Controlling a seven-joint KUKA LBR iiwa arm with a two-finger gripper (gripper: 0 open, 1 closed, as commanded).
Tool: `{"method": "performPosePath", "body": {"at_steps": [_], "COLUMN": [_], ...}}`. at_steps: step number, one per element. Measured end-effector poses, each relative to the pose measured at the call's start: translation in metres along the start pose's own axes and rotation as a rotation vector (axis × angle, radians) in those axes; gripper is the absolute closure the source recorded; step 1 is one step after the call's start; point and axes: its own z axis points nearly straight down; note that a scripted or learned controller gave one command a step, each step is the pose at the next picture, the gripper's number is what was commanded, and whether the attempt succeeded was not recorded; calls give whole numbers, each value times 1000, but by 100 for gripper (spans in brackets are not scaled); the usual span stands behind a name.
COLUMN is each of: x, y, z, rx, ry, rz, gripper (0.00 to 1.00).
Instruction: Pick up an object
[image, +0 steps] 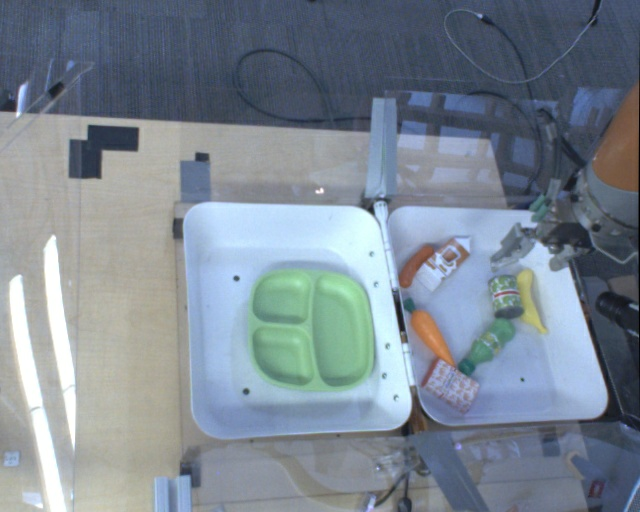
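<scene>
My gripper (535, 243) hung spread and empty over the right bin (590, 395), just above the small can (507, 296). Beside the can lay the banana (531, 301), touching it; below it the green bottle (489, 344). I judged I should drop straight onto the can, fingers clear of the banana, then close
</scene>
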Motion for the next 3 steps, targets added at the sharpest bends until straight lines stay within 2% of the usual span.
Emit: {"method": "performPosePath", "body": {"at_steps": [1,2,3], "x": [-54,-65,-68], "y": [25,32,39], "z": [68,187,165], "rx": [0,-5,-28], "ry": [-1,-2,-10], "rz": [55,51,50], "gripper": [0,0,100]}}
